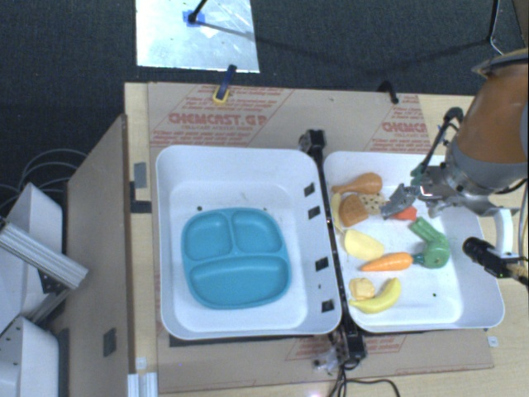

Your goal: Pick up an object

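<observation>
A red item (403, 214) lies half hidden (under the claw (400, 198)).

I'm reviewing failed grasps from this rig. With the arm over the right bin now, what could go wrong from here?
1. The pincer sits among crowded toy food: a small red piece, a brown bread-like piece and a green item lie close together, so it may nudge neighbours or pinch two at once.
2. The carrot and banana are rounded and could slip or roll if bumped.
</observation>
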